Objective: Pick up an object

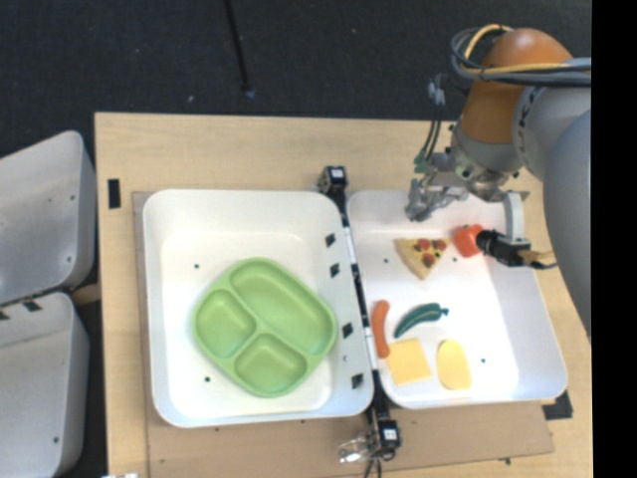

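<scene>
Six small toy foods lie in the right bin [528,347], any of them fair game for a pick. The hand [426,199] hangs at the bin's far edge, about twelve o'clock from the pizza slice [422,254]; whether it is parted or clenched I cannot tell, and nothing is seen between its tips.

Risks, as I judge them: the pizza slice is a flat wedge lying low on the bin floor, so a descent from above may skate over it or push it aside. The red tomato-like piece [468,240], at three o'clock from the slice, is rounded and looks smooth; it could squirt out of a pinch, and a black-and-yellow cable fitting [510,250] just beside it may snag. The hand is also near the bin's back wall, so a drop straight down could strike the rim.

Toward six o'clock lie a glossy curved green pepper [422,317], a slim orange-red sausage [380,328] close against the divider, a flat yellow cheese square [408,360] and a smooth yellow oval [454,363]; all look like hard plastic, thin and hard to get under.

The left bin [169,267] holds a matte green compartment plate [263,325] with three wells. Both bins sit on a pale wooden tabletop [119,147].
</scene>
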Available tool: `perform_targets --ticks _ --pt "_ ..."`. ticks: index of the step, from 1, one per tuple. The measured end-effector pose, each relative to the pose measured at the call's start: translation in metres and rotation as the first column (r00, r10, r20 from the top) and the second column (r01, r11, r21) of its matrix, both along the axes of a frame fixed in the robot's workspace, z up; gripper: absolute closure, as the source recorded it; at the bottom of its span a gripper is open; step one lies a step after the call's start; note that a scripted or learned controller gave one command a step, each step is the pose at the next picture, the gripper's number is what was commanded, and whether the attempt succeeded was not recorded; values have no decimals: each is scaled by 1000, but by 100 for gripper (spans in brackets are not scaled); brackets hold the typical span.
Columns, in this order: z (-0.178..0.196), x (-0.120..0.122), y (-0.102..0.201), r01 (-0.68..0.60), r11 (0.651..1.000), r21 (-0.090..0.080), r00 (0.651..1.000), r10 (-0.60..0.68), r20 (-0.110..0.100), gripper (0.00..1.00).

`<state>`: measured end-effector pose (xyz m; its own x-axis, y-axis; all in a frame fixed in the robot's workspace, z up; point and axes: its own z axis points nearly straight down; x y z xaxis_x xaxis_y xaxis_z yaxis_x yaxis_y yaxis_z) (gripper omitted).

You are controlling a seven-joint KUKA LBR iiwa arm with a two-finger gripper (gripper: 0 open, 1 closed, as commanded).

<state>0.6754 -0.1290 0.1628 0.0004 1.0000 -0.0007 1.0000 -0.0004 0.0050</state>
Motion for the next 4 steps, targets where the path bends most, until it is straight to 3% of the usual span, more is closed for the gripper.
perform_targets --ticks 2,3,4 --pt "105 9 4 -5 1000 -1 1000 5 2 100" --pt "102 -6 58 -6 1000 1 1000 6 -5 100" --pt "97 -41 102 -5 1000 0 1000 5 -6 100"
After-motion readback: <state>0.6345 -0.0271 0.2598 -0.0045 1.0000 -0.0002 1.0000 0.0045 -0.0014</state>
